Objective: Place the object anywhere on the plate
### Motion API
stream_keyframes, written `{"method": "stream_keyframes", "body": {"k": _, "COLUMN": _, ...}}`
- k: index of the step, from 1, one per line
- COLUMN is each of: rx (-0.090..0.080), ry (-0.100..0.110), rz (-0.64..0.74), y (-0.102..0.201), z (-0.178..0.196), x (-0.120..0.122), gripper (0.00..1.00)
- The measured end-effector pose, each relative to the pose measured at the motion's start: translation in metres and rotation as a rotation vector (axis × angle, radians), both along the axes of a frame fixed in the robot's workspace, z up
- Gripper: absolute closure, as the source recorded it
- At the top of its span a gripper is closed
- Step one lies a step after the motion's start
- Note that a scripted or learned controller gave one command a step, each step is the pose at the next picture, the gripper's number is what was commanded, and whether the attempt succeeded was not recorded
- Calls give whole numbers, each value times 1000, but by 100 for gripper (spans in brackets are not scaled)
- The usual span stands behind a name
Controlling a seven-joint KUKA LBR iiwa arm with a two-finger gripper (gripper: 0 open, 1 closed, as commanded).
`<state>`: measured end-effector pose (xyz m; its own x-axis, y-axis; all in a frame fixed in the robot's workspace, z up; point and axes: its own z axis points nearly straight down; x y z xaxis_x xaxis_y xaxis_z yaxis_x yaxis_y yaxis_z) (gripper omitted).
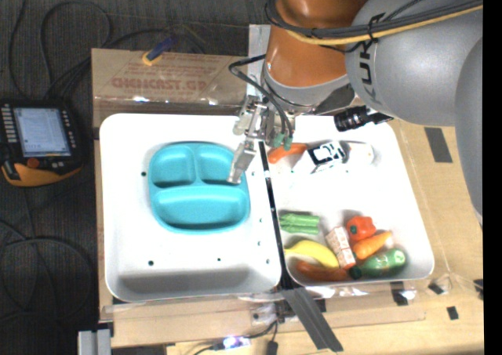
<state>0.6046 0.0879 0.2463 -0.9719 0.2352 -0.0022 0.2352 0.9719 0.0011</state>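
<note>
arm: grey KUKA arm with orange band reaches in from the right, wrist over the seam between the two bins
fingers: metal two-finger gripper hangs over the right rim of the left bin, at the plate's upper right edge; state of the fingers cannot tell, too blurred and foreshortened; one long pale finger slants down onto the plate's right side
plate: turquoise plastic divided plate with three compartments, in the middle of the left white bin, nothing visible in its compartments
task object: small orange carrot-like toy lies at the upper left of the right white bin, just beside the gripper, right of the divider; whether it touches the fingers cannot tell
other in right bin: black and white small item near the top; along the bottom a green ridged vegetable toy, yellow banana toy, pink-white box, red pepper toy, orange carrot toy, green pepper toy, all clustered and touching
counter: cardboard sheet behind the left bin
off-counter: handheld pendant with screen at left on dark floor
</note>
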Motion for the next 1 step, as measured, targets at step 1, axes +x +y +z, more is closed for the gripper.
{"method": "stream_keyframes", "body": {"k": 1, "rx": 2, "ry": -2, "rz": 1, "y": 1, "z": 9, "x": 1, "gripper": 100}}
